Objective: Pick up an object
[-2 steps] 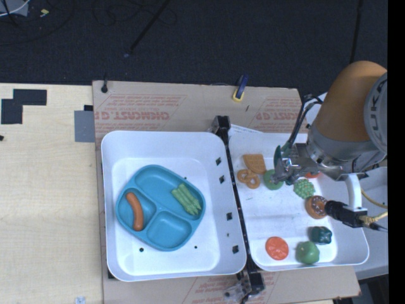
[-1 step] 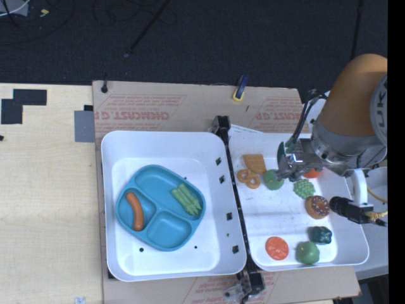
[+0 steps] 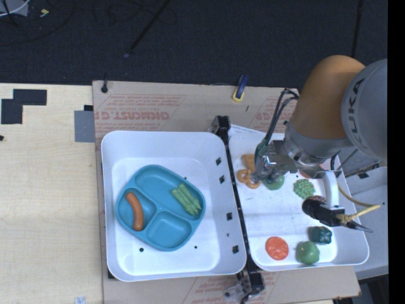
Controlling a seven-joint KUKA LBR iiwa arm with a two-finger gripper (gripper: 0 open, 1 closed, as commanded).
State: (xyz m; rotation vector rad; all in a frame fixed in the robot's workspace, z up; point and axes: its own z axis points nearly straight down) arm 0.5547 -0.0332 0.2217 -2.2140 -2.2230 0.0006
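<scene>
We're looking down on the counter [image 3: 44, 201], and the grey arm [image 3: 329, 106] reaches in from the right over the right bin [image 3: 285, 217]. The hand [image 3: 269, 166] hangs low over that bin's upper left part, close to the divider between the bins. We cannot tell whether it is wide or narrow, and we see nothing held in it.

Just beside the hand on its left lies an orange piece [image 3: 248, 173], and a dark green round piece [image 3: 274, 183] sits right under its lower edge. Whether the hand touches either, we cannot tell. A little to the right there's a pale green bumpy piece [image 3: 304, 187].

Down along the near edge of the right bin we have a red-orange round piece [image 3: 276, 247], a green round one [image 3: 308, 253] just beside it, and a dark teal piece [image 3: 321, 235] above that.

Over in the left bin [image 3: 158, 147], a blue compartment tray [image 3: 168, 230] carries a sausage [image 3: 134, 209] in its left section and green beans [image 3: 187, 198] in its upper right one.
</scene>
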